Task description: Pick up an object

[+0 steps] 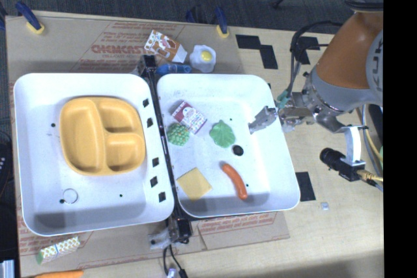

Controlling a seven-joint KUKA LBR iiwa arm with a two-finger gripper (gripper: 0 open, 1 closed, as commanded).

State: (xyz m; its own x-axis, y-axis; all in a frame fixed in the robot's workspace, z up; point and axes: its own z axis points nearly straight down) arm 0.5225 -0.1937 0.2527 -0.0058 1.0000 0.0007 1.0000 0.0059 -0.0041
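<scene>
The right bin holds several small items: a red and white carton, a green knobbly ball, a green leafy piece, an orange sausage and a yellow cheese slice. My gripper hangs over the right bin's right rim, about level with the leafy piece and a short way to its right. Nothing shows in its grasp. The grey arm with its orange band comes in from the right.
The left bin bears a yellow divided plate. Behind the bins lie a small printed carton, a yellow and white egg toy and a blue item. A wrapper lies at the front left.
</scene>
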